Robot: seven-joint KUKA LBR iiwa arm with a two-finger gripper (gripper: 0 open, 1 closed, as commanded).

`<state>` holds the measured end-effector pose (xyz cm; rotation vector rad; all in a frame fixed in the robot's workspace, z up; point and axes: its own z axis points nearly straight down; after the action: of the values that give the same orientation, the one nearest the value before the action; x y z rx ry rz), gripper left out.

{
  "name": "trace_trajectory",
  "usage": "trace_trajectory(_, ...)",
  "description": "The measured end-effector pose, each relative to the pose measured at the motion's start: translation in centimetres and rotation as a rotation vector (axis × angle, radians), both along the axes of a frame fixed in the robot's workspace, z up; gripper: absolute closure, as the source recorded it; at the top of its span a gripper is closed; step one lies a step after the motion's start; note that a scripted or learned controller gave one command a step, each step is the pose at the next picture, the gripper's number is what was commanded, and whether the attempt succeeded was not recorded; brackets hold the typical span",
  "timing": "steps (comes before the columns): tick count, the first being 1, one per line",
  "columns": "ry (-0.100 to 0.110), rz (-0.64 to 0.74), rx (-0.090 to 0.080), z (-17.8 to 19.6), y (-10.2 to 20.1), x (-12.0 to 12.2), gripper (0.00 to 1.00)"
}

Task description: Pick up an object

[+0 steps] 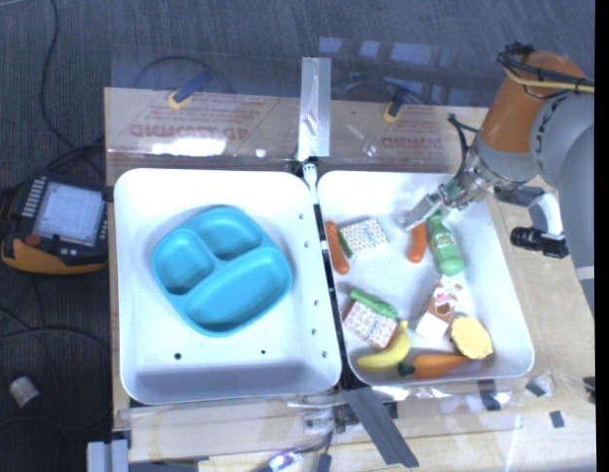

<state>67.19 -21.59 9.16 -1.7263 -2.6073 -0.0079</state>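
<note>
Camera view: the arm [540,116] comes in from the right, orange band up top, and the gripper [434,207] sits low over the upper part of the right bin [501,264]. Can't tell how the tool is set, its tip is too small and blurred against the white floor, and nothing reads as held. The gripper tip is just above the green bottle [446,247], which lies lengthwise with its cap end toward the gripper; touching or not, can't tell. A small orange carrot [416,245] lies just left of the bottle. Further left is a checkered packet [363,235], and a second orange carrot [336,249] lies against the divider wall. Lower down: a green bean pod [373,303] resting on another checkered packet [370,324], a banana [385,353], a larger carrot [440,365], a yellow round piece [470,337] and a red-and-white carton [446,300], all crowded near the front edge. The left bin [137,362] carries a blue divided plate [221,267], roughly centred, well apart from the gripper.
</note>
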Motion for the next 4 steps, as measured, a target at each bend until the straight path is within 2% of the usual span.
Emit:
trace_trajectory(1, 0.000, 0.000, 0.000, 0.00, -0.01, 0.00, 0.00)
trace_trajectory(2, 0.005, 0.090, -0.003, -0.01, 0.36, -0.27, 0.00)
trace_trajectory(3, -0.015, 0.090, -0.013, 0.67, 0.25, 0.09, 1.00)
trace_trajectory(4, 0.002, 0.092, -0.004, 0.49, 0.60, -0.16, 0.00)
